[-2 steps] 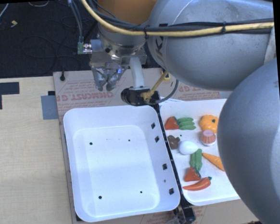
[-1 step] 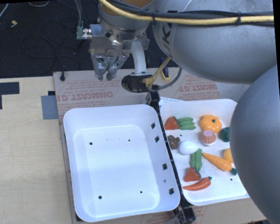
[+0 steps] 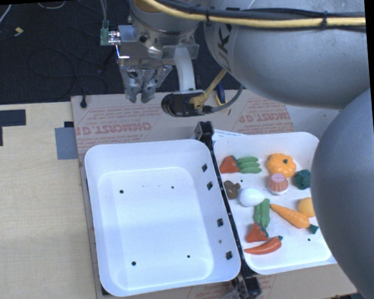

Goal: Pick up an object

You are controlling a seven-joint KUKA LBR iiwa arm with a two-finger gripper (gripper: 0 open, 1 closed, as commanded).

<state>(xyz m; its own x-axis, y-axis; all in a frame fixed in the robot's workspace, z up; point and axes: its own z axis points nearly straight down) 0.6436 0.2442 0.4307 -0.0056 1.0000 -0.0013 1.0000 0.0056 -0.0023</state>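
Gripper hangs above the bench beyond the left bin, fingers close together, holding nothing. Pre-approach stage; next move: travel over the right bin toward the toy carrot.

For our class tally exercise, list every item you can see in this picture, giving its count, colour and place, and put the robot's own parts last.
Left bin: 1, white, centre of bench.
Right bin: 1, white, beside it, holding toy food.
Pumpkin: 1, orange, right bin, far part.
Carrots: 2, orange with green tops; the other at the far left.
Chili pepper: 1, red, near edge.
Egg: 1, white, middle.
Cupcake: 1, pink, below the pumpkin.
Broccoli: 1, dark green, right.
Cardboard sheet: 1, brown, under the bins.
Gripper: 1, metal, above the cardboard.
Arm: 1, grey, upper right.
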